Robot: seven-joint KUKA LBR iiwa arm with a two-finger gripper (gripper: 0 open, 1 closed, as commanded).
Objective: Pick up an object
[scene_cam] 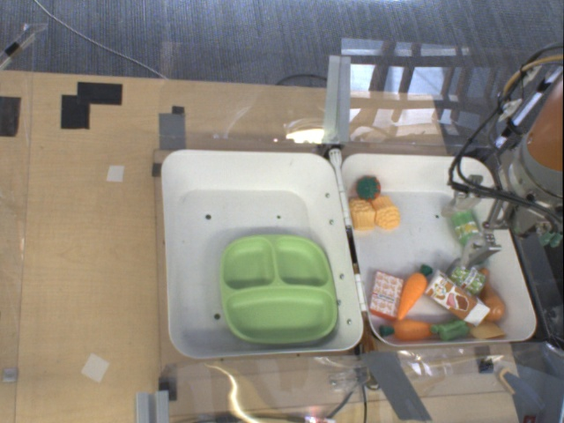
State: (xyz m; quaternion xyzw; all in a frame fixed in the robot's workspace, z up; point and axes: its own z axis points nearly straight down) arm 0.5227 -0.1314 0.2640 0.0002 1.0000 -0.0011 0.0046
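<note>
In the right bin (414, 223) near the front lie two carrots (411, 294), two small boxes (385, 294) and one green plate (278, 288) in the left bin (189, 192), then the end effector (477, 254) low over the toys, then one yellow corn (374, 214) farther back.

A loose pile of toy food is lying in the lower right of the frame: an orange plastic carrot (411, 294) is leaning diagonally, a small red-and-white printed box (385, 295) is sitting just to its left, and a white printed carton (457, 300) is lying tilted to its right. Higher up, a yellow bumpy corn piece (374, 214) is resting below a dark green ball with a red spot (367, 187).
</note>
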